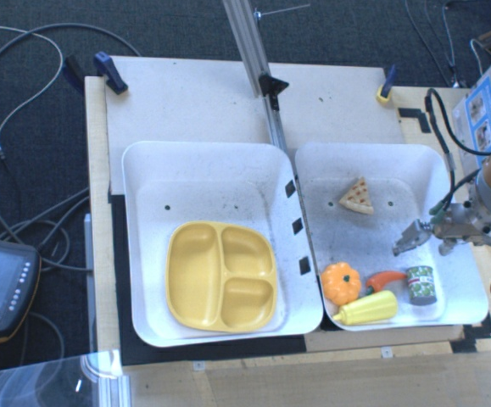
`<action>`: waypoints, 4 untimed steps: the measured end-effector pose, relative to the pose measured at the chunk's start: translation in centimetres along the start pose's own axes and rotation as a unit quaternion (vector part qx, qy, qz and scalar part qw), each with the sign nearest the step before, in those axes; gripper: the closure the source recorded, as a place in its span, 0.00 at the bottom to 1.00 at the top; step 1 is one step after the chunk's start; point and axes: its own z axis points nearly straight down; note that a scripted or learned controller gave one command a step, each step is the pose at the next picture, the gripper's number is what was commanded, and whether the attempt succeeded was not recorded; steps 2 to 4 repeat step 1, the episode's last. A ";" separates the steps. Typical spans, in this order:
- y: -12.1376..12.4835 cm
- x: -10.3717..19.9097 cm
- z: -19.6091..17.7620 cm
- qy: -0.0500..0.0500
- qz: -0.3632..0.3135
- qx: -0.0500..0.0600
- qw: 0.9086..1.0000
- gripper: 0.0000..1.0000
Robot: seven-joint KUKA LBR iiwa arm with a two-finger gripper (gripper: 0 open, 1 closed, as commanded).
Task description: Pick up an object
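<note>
The pale bench (186,100) bears two white bins, left (143,176) and right (415,164), side by side.

Right bin (449,185) holds five loose things. Pizza slice (357,197): small tan wedge w/ red spots, lying flat near bin's middle, well apart from the rest. Pumpkin (341,282): orange, round, green stem on top, at bin's front-left. Corn cob (368,309): yellow, on its side along front wall, just beside pumpkin. Carrot (387,278): red-orange, thin, lying btwn pumpkin and can. Can (421,284): small, green label, upright, front-right.
</note>
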 end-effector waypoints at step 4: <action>0.0 0.0 0.0 0.000 0.000 0.000 1.000 0.00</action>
